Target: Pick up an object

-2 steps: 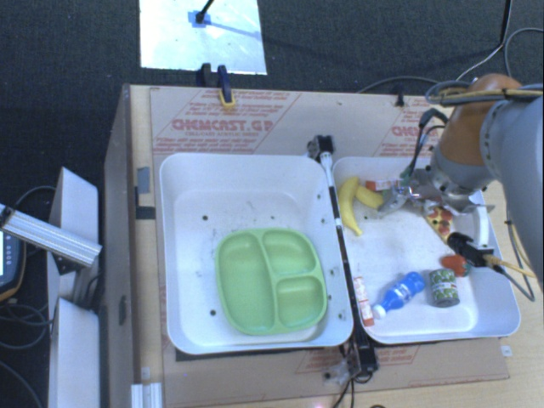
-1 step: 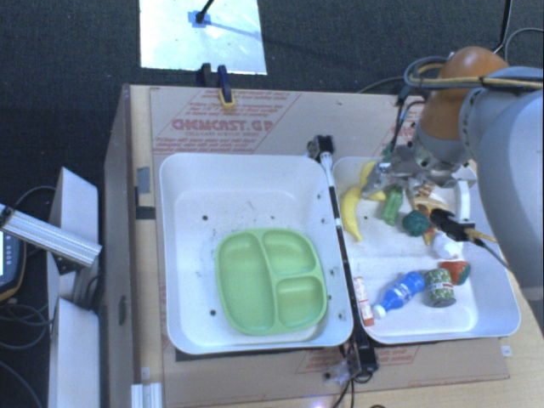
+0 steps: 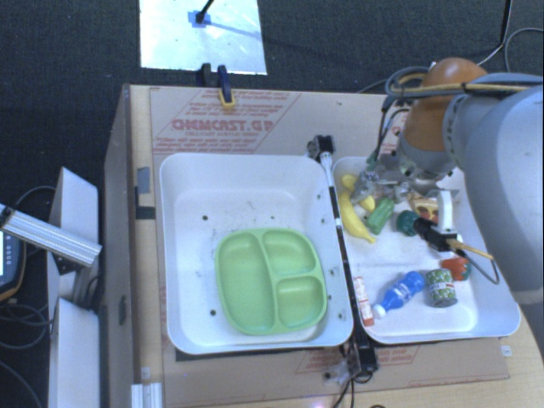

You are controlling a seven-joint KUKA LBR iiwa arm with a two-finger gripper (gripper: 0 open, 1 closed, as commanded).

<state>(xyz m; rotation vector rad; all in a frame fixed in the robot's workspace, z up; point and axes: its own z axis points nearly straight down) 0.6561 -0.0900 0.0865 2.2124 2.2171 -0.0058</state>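
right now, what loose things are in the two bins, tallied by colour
Green: 4 - divided plate, bottle, small dark green piece, patterned can
Yellow: 1 - banana
Blue: 1 - bottle
Red/orange: 2 - tube, small round piece
Total: 8, not counting what the arm hides

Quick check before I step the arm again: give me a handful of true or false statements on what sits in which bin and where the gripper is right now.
1. The green divided tray lies in the left bin. True.
2. The blue bottle is in the left bin. False: it lies in the right bin, near the front.
3. The gripper is down over the right bin's far end, near the banana. True.
4. The banana lies on the green divided tray. False: it lies in the right bin, along the edge next to the left bin.
5. The small can sits beside the blue bottle. True.
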